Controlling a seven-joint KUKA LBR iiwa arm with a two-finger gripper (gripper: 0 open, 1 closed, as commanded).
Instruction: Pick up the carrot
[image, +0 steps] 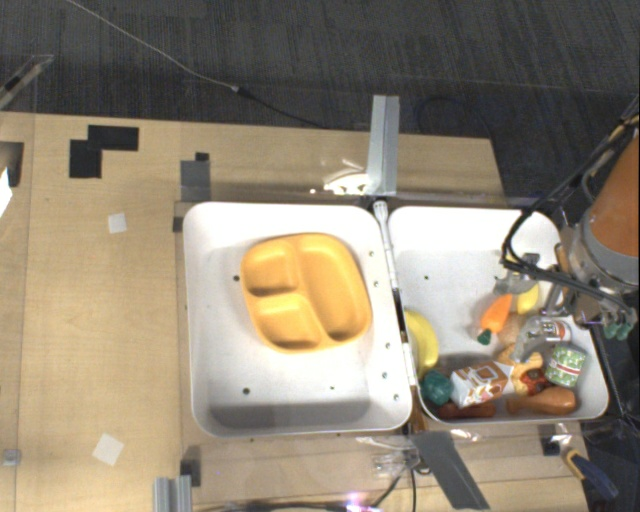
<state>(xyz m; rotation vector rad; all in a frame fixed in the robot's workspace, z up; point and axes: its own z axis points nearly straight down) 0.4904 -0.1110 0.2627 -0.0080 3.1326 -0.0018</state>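
Carrot (494, 318) just left of claw (545, 322)

1. Two white bins side by side on the wooden bench (90, 330). Left bin (215, 400) at frame centre; right bin (450, 250) toward the right edge.
2. Left bin holds a yellow divided tray (303, 290), three compartments, sitting slightly tilted.
3. Arm (612, 225) enters at right of frame, over the right bin.
4. Gripper (548, 312) sits low in the right bin, just right of the carrot (494, 317). Finger state not readable.
5. Carrot: orange, green end pointing lower left, tilted.
6. Lower right bin: a lemon (424, 338) at the left wall, a small carton (480, 381), a green-labelled can (566, 365), a sausage (545, 402); crowded together.
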